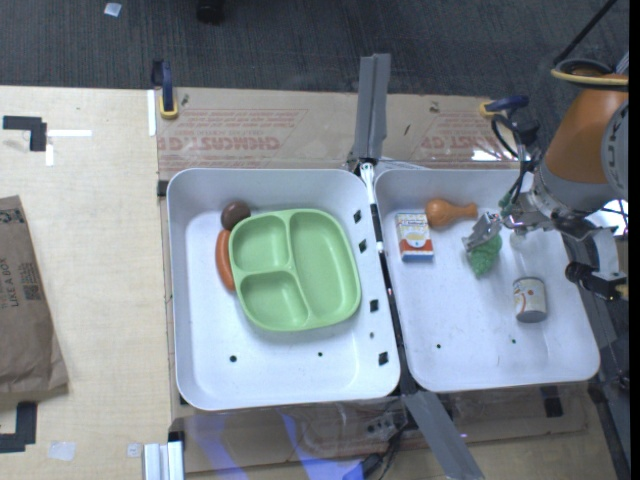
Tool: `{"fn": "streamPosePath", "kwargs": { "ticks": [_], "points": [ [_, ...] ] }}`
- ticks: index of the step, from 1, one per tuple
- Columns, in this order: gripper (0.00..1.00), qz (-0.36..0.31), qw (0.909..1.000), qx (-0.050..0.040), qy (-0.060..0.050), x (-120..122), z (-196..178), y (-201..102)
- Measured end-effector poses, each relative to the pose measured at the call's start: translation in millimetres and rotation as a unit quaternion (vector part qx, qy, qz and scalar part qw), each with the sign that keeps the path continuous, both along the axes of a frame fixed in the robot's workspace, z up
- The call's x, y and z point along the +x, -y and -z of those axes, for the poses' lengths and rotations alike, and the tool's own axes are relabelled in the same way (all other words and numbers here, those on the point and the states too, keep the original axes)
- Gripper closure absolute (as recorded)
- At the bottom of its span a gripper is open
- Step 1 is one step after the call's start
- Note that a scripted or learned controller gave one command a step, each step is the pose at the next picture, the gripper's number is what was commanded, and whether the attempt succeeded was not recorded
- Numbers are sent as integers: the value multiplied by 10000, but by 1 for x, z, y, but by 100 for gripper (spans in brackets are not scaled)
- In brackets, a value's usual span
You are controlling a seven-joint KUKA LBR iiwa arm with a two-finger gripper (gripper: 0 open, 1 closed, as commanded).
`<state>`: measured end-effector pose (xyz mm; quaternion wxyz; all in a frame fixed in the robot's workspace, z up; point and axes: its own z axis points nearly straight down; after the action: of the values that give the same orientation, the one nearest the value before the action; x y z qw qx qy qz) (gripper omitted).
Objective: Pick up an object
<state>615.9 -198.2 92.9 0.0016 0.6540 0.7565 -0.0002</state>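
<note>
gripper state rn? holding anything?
Gripper: low in the right bin, right at the green object; open or shut, and any hold, cannot be told.

Dark grey carpeted floor (280, 18) beyond, pale wooden bench (90, 268), brown cardboard sheet (260, 128), paper bag (25, 298) at left edge

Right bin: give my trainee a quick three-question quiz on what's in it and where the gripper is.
1. True or false: the green divided tray lies in the right bin.
2. Which item is the gripper directly over? A) small can B) green object C) carton
3. Fill in: the orange pear-shaped object lies between the carton and the ____.

Key: 1 false, it lies in the left bin; 2 B; 3 gripper.
</note>
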Motion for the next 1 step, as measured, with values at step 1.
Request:
{"fn": "streamPosePath", "kwargs": {
  "ticks": [1],
  "points": [
    [100,-7,10000,-7,5,0,-10,0]
  ]
}}
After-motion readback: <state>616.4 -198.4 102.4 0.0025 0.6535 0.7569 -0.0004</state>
